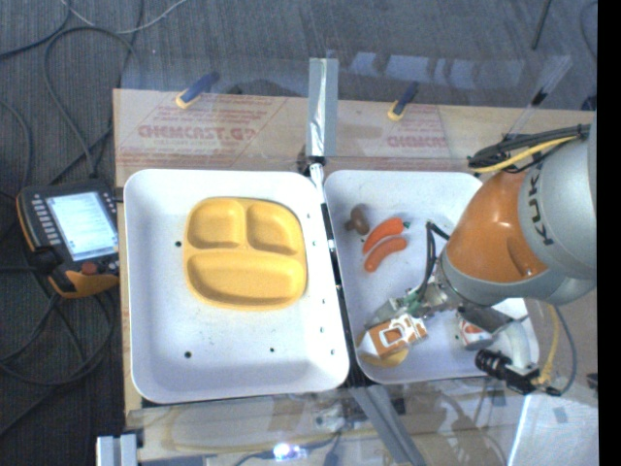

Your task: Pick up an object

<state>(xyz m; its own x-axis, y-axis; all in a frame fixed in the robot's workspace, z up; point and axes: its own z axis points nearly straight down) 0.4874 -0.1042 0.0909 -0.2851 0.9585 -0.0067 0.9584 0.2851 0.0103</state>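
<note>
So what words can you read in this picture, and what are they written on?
"KU", grey letters on the arm's orange band; the rest is cut off.
"CHEMCAST" on the left brown board, faint, so only probably; its last letters are unclear.
Red print on the right board: too blurred.
Handheld screen: too small.

A yellow divided tray (246,252) lies in the left white bin (155,357). In the right bin (427,184), a small brown object (358,220) sits beside two orange sausage-shaped pieces (384,242). The arm (529,231) reaches over this bin, its gripper (419,299) low, just above an orange-and-white packet (393,339) near the front wall.
</note>
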